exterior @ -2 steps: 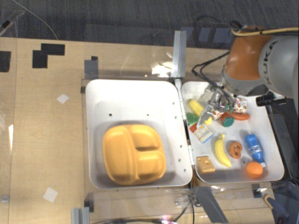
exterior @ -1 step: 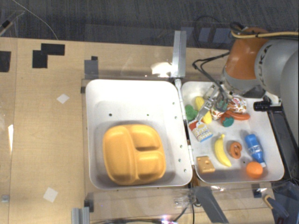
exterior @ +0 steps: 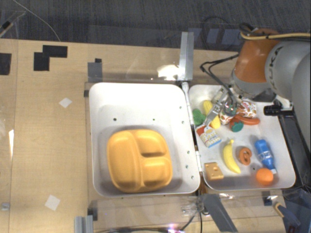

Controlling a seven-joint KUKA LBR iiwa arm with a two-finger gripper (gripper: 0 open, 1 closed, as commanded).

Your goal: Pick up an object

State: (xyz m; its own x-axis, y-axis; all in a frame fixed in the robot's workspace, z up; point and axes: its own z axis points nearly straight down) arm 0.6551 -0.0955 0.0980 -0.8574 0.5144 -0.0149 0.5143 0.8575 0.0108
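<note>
The right bin [exterior: 287, 165] holds several toy foods. Among them are a banana [exterior: 230, 157], a blue bottle [exterior: 265, 153], an orange [exterior: 264, 176], a brown donut [exterior: 244, 155], a tan square cracker [exterior: 213, 171] and a white carton [exterior: 210, 138]. A green piece [exterior: 198, 116], a yellow corn cob [exterior: 208, 106] and a red sausage [exterior: 247, 121] lie at the bin's far end. My gripper [exterior: 217, 111] hangs low over that far left part, just right of the corn and above a small yellow piece [exterior: 214, 124]. I see nothing held in it.
The left bin [exterior: 137, 96] contains a yellow compartment tray [exterior: 139, 159]. A metal post [exterior: 186, 57] stands behind the seam between the bins. The grey arm with its orange band [exterior: 255, 57] fills the upper right. A printed packet [exterior: 247, 109] lies beside the gripper.
</note>
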